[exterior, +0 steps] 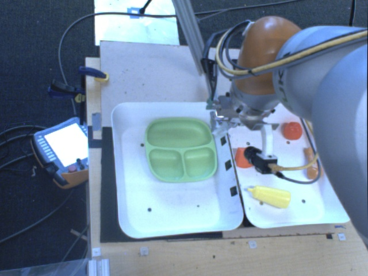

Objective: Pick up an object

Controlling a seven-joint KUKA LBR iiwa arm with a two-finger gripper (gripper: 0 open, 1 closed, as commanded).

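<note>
A light green divided plate lies in the left bin. The right bin holds a yellow bottle-shaped object near its front, a red-orange round object at the back, a small orange piece near the divider and a thin orange stick at the right. My gripper hangs over the back of the wall between the two bins, just off the plate's upper right corner. Nothing is seen held in it. The bulky wrist hides the back left of the right bin.
A pale board lies behind the bins, with a clamp on its left edge. A slanted metal pole rises behind the gripper. A handheld pendant rests on the floor at the left.
</note>
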